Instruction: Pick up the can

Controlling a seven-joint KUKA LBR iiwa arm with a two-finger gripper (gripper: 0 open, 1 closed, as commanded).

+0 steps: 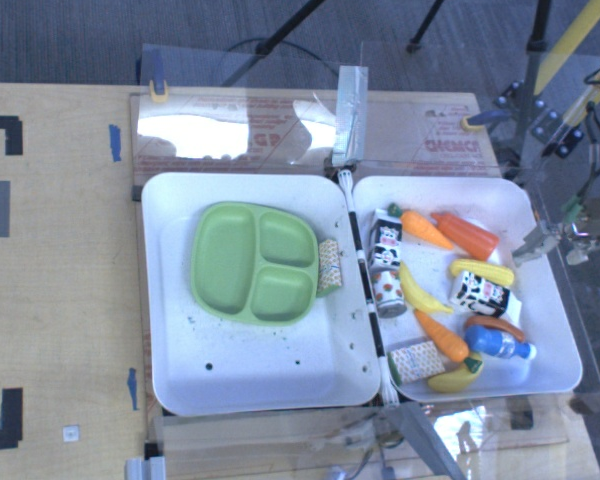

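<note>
Plainly nothing is picked up yet: the can (pixel 388 290) lies on its side in the right bin (pixel 555 298), against the divider below a cow-patterned carton (pixel 386 241). Whether the tool (pixel 533 248), hovering at the bin's far right edge, is open, I cannot tell.

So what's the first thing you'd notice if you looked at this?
Probably the big green plate with three sections, sitting in the left bin. Next, the right bin crowded with bright toy food: orange carrots, yellow bananas and a blue bottle. The can lies on its side near the divider between the bins.
</note>
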